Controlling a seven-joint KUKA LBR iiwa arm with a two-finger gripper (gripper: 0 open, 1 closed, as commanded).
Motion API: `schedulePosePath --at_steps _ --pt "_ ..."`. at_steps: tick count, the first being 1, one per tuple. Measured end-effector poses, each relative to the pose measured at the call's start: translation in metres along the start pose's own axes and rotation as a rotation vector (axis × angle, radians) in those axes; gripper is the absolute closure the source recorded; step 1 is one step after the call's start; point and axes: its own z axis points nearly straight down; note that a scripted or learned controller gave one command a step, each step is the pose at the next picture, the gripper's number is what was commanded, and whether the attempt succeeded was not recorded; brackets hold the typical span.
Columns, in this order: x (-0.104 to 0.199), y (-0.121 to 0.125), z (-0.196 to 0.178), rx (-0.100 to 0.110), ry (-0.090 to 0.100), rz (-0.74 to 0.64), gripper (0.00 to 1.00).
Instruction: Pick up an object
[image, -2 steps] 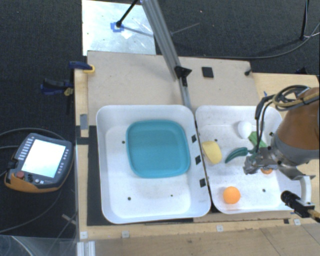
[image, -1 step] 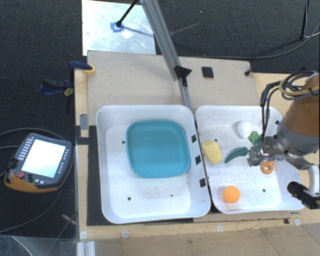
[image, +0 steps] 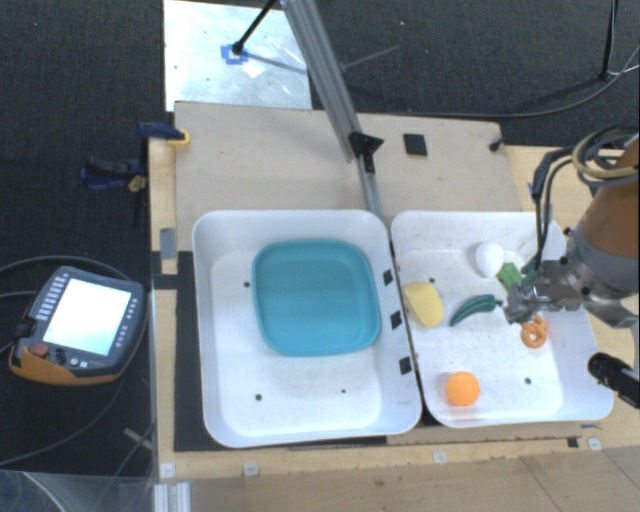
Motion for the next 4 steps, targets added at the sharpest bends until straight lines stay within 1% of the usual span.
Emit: schedulePosePath --at_steps 1,2,3,4 --pt "0.056 0.016 0.004 0.003 0.001 -0.004 1.0" --pt "0.104 0.048 0.006 0.003 0.001 -0.003 1.0" --pt "0.154 0.067 -0.001 0.002 0.002 -0.004 1.0" --pt "0.201 0.091 0.016 0.004 0.001 -0.003 1.0"
